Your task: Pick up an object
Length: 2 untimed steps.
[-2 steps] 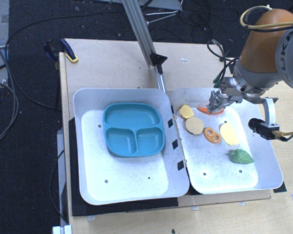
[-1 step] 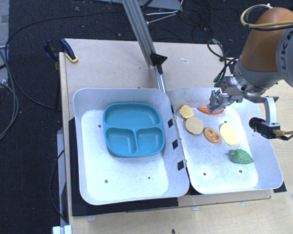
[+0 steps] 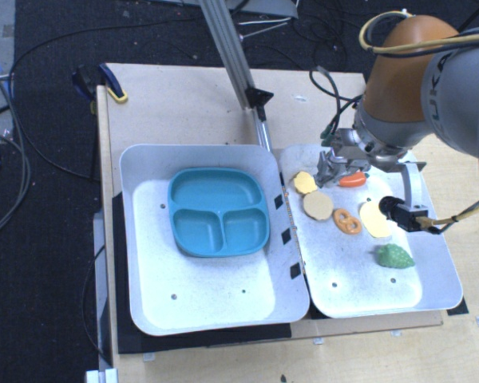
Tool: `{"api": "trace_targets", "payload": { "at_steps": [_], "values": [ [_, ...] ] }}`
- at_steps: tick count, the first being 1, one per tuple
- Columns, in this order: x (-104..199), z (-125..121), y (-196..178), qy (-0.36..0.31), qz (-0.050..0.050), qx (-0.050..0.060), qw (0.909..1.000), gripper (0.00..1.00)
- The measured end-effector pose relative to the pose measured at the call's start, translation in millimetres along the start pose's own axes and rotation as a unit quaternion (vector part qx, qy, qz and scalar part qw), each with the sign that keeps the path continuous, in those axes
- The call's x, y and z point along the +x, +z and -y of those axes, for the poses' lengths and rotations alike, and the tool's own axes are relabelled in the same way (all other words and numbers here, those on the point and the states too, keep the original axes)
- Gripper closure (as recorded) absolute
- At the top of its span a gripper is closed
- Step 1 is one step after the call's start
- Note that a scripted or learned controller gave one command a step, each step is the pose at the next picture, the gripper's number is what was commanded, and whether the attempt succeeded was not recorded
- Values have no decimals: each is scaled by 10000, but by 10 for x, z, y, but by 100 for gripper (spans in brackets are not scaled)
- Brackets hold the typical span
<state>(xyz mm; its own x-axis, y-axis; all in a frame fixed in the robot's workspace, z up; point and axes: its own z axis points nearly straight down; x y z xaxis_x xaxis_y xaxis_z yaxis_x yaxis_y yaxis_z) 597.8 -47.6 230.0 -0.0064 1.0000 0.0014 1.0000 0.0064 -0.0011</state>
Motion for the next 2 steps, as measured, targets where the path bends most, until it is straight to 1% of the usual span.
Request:
{"api": "trace_targets", "payload": {
  "at_steps": [1,2],
  "values": [
    [514,-102,-55,-6,-2,-16,10000,100],
    [1021,-184,-16,-8,-2,-13,10000,100]
  ]
}}
